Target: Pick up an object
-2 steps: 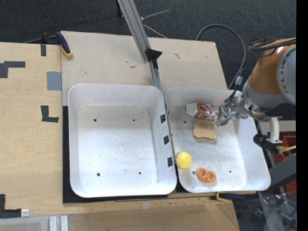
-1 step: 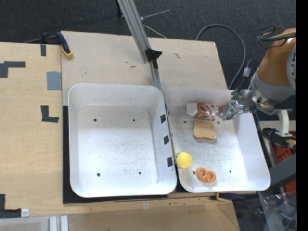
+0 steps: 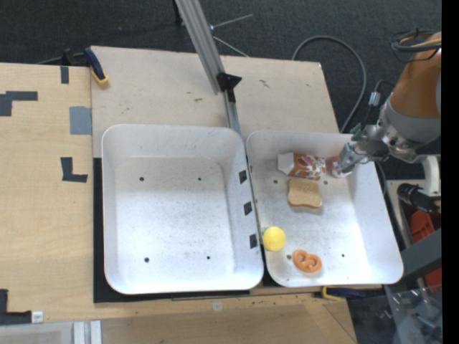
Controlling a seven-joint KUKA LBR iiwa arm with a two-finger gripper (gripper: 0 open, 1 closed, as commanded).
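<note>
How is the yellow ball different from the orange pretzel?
The yellow ball is round and solid; the orange pretzel is flat and looped with holes. The ball sits against the right bin's left wall; the pretzel lies farther in, near the front. Both are small and lie in that bin.

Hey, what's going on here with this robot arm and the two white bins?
A grey and orange robot arm reaches in from the right, its tool low over the right bin, right beside a red and white packet. A slice of bread, a yellow ball and an orange pretzel lie in that bin too. Nothing looks lifted yet.
</note>
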